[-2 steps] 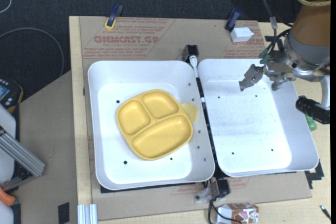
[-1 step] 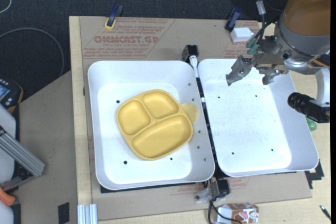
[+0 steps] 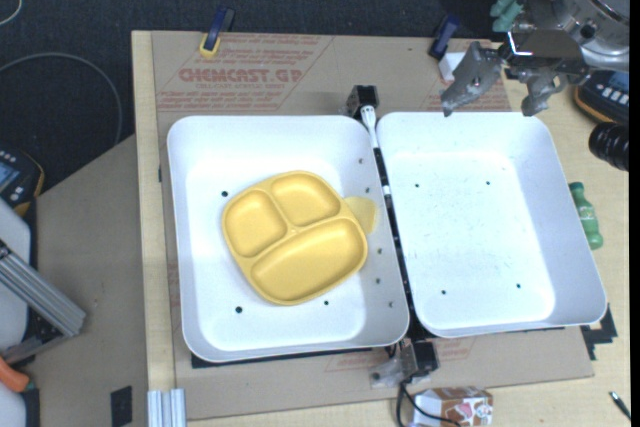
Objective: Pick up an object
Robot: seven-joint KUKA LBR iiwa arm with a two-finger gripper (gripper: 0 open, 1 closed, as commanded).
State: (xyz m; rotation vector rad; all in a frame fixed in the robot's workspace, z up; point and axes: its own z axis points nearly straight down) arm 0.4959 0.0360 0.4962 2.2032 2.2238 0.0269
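Observation:
A yellow divided plate [image 3: 293,237] with three compartments lies flat in the left white bin [image 3: 195,165], near its middle. A small pale yellow piece [image 3: 361,212] peeks out from under the plate's right edge. My gripper [image 3: 500,92] hangs above the far rim of the right bin [image 3: 560,215], well away from the plate. Its two grey fingers [image 3: 462,85] are spread wide apart with nothing between them.
The two bins meet along a black clamp strip [image 3: 385,205]. Blue and yellow clips [image 3: 213,32] hold the cardboard base at the far edge. A green object [image 3: 585,215] lies just outside the right bin's right rim. Cables and dark gear sit at the far right [image 3: 610,115].

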